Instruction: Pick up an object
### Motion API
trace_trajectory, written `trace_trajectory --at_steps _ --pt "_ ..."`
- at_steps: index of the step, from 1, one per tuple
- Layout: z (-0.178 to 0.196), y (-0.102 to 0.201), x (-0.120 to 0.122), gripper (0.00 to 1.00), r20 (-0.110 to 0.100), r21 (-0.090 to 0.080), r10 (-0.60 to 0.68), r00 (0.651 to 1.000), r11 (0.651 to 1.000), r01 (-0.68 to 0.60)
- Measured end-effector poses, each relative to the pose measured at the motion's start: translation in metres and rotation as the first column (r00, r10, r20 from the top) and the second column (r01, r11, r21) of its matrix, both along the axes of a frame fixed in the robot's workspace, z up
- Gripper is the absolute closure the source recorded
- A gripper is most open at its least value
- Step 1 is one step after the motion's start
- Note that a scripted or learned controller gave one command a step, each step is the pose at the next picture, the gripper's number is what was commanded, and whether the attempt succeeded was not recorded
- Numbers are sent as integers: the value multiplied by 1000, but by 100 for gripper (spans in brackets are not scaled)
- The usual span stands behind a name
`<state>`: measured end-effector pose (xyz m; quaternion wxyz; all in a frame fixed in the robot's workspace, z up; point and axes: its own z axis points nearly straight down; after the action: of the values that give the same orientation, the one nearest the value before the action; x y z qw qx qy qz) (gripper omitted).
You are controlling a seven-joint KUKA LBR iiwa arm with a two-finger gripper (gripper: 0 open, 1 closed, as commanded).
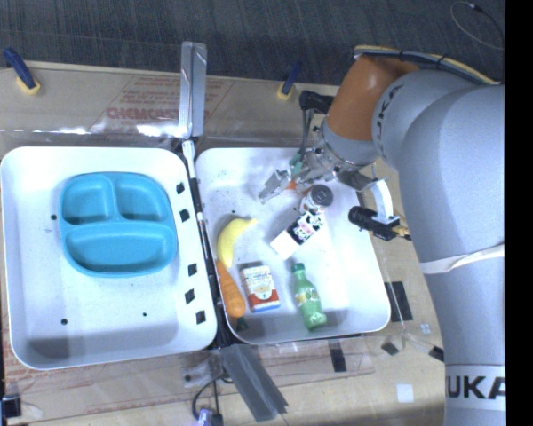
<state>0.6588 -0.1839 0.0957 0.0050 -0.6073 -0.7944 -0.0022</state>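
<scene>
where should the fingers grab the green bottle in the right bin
Judging by its pose, take the green bottle across its body, just below the neck, coming straight down from above. It lies flat on the right bin floor, cap toward the bin's far side. The small carton lies close on its left, so centre the grip carefully.

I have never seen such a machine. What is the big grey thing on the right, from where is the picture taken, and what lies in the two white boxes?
The grey thing is a robot arm with an orange band. One fixed camera looks down at a slant. Its gripper hangs over the right bin, which holds a banana, a carrot, a small carton, a green bottle and a black-and-white patterned box. The left bin holds a blue divided tray. Whether the gripper holds anything is too small to tell.
</scene>
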Motion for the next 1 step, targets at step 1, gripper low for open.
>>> trace_trajectory --at_steps 1 --pt "11 -2 1 100 4 -8 3 1000 1000 -3"
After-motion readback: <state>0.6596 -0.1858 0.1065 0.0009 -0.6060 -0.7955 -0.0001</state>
